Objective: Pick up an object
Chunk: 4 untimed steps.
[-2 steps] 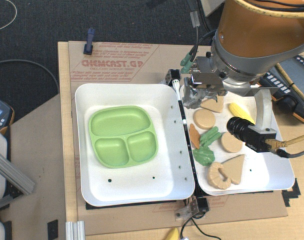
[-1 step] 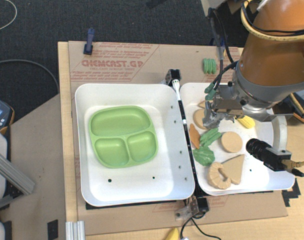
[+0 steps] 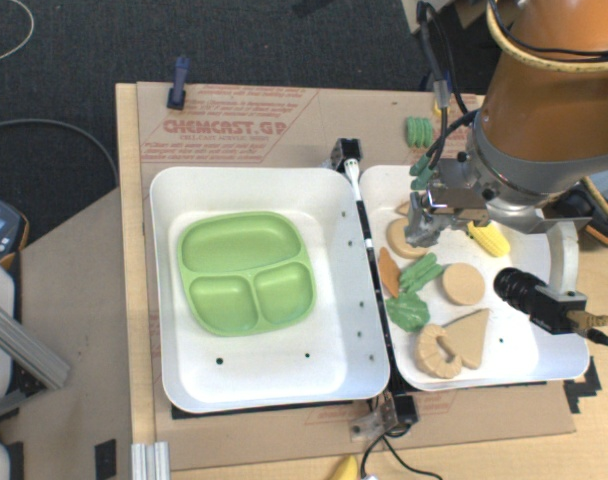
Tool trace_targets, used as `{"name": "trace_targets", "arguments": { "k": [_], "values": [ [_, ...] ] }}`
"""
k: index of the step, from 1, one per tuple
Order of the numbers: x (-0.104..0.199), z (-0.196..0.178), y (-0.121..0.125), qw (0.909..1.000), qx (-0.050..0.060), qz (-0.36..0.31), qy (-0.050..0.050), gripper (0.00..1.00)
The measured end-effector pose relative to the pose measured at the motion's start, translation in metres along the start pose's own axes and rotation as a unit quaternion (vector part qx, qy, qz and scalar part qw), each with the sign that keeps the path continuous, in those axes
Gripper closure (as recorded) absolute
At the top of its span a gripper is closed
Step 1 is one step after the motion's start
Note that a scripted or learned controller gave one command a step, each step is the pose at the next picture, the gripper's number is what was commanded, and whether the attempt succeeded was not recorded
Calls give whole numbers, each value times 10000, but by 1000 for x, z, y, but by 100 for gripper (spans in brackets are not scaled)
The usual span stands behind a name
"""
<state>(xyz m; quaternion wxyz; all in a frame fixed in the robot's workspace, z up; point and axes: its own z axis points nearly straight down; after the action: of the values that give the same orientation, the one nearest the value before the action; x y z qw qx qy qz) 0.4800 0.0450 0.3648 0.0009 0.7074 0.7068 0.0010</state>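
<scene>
Tool [image 3: 421, 230] hangs low over a round tan disc [image 3: 405, 240]; its finger state cannot be told from above.

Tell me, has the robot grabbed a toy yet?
Not yet, as far as the view shows. Done: the arm has reached over the right bin, and the gripper is down among the toys, at the round tan disc. In hand: nothing visibly lifted. Left: gripping and raising one. The green divided plate sits in the left bin.
</scene>
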Motion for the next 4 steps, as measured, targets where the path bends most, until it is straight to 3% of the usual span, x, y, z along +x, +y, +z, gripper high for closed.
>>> {"name": "trace_targets", "arguments": {
  "k": [1,4],
  "values": [
    [24,9,4,10000,26,-14,1,100],
    [23,-23,6,10000,-16,-8,0,100]
  ]
}}
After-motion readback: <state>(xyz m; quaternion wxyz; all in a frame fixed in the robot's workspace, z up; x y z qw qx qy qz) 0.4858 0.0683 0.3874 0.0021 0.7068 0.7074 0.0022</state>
